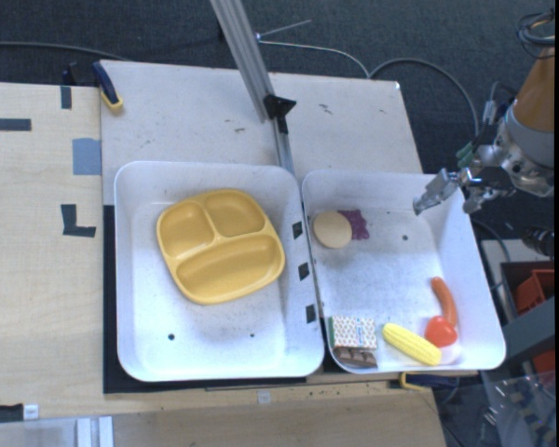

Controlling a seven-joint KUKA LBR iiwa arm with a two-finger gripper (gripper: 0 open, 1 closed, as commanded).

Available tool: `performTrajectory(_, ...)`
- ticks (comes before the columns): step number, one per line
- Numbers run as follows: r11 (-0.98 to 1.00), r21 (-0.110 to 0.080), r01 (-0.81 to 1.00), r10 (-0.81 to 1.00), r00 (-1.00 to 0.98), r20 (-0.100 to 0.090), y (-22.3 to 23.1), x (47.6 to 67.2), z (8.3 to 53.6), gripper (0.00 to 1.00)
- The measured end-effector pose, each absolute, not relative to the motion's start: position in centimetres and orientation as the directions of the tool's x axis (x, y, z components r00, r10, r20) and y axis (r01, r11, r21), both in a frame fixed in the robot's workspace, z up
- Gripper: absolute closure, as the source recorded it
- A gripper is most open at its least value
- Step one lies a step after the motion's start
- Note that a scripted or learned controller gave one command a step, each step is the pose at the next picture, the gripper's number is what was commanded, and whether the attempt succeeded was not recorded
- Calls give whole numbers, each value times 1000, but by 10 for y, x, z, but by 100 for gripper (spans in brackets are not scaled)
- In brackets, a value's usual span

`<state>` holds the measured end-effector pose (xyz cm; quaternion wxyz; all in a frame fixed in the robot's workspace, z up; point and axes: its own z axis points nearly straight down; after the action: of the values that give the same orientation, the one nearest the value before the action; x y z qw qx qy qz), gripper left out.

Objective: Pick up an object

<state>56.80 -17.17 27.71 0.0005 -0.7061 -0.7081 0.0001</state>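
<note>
I can read no text, label, brand or number anywhere here. The small patterned packet (354, 337) in the right bin (472, 250) has print on it, but it is too small and blurred for me to make out any words.

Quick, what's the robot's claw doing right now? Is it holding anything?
Gripper: over the top right edge of the right bin, holding nothing that can be seen; whether it is open or closed cannot be told.
</note>
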Motion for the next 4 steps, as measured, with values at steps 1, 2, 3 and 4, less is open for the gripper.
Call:
performTrajectory(1,2,-1,1000,1000,-2,-2,-125,566,86,0)
performTrajectory(2,-2,0,1000,1000,2,-2,-140,509,90,0)
performTrajectory(3,2,1,1000,1000,-2,-1,-95,487,90,0)
performTrajectory(4,3,2,1000,1000,-3,1,-97,487,90,0)
